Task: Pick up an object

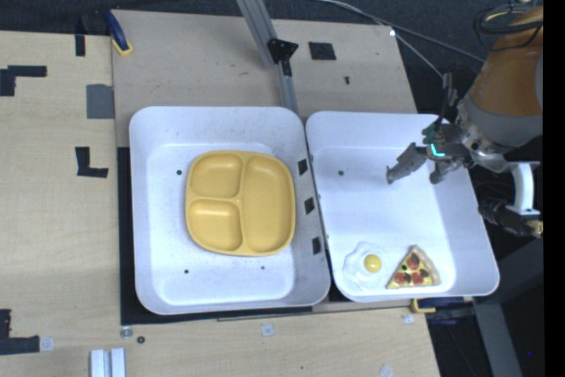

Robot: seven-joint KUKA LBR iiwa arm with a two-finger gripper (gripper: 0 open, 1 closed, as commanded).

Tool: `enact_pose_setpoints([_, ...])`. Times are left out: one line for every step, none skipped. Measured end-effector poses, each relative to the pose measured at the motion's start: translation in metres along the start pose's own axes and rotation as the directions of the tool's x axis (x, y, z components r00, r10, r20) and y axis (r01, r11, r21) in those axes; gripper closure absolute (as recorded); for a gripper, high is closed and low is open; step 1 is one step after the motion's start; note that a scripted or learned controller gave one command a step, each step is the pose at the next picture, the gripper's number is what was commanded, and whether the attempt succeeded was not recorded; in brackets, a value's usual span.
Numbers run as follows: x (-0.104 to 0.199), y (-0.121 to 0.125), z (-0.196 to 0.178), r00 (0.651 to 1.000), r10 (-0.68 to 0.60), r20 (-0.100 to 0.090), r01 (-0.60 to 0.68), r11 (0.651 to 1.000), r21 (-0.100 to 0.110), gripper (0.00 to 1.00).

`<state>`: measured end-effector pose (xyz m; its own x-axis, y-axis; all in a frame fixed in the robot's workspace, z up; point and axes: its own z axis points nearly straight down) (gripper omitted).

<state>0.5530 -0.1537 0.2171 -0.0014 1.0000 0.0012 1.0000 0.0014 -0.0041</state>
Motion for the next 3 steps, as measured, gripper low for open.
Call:
enact_pose_setpoints([0.000,0.001,-0.001,1.000,0.000,0.000,0.000,1.000,-0.002,0.00])
enact_pose_setpoints([0.010,-0.002,0.056,1.000,0.000,0.000,0.000,1.000,0.003,0.00])
enact_pose_setpoints([0.015,-0.008,0.120,1.000,0.001,0.000,-0.001,1.000,0.004,0.00])
